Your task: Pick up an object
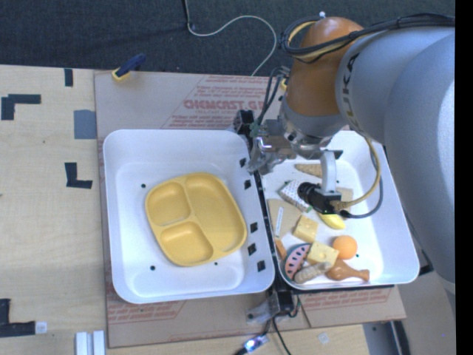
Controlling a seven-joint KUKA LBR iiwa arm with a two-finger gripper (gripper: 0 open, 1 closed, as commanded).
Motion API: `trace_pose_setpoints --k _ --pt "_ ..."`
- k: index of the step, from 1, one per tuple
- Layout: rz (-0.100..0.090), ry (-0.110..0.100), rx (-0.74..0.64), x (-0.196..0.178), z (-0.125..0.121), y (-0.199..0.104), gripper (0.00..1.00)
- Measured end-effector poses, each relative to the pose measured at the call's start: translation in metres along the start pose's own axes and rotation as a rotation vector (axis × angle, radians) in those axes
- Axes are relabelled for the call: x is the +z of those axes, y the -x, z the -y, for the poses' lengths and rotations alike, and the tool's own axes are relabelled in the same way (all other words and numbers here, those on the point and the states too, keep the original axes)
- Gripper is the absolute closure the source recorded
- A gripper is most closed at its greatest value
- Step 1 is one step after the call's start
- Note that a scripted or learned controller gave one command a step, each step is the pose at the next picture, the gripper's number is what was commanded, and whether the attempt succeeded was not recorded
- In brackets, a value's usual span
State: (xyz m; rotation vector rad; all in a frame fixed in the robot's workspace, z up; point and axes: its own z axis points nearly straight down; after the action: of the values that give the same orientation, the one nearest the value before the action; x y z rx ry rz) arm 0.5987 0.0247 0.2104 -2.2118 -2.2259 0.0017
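Note:
My gripper (259,156) hangs over the left edge of the right bin (395,231), close to the divider between the two bins. The view is too cluttered to show how it stands, and I see nothing held in it. Below it in the right bin lie several toy foods: an orange ball (344,245), two pale cheese wedges (305,228) (323,254), a watermelon slice (295,257), a brown drumstick (348,274), a tan cracker (278,217) and a yellow banana (333,219).
The left bin (122,161) holds a yellow divided plate (194,218) in its middle. The grey arm with its orange band (325,58) covers the right bin's back and right side. Brown cardboard (185,98) lies under both bins.

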Motion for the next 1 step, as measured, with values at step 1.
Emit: trace_pose_setpoints --k 1 --pt "0.001 0.001 0.001 -0.0038 0.0008 -0.0300 1.00"
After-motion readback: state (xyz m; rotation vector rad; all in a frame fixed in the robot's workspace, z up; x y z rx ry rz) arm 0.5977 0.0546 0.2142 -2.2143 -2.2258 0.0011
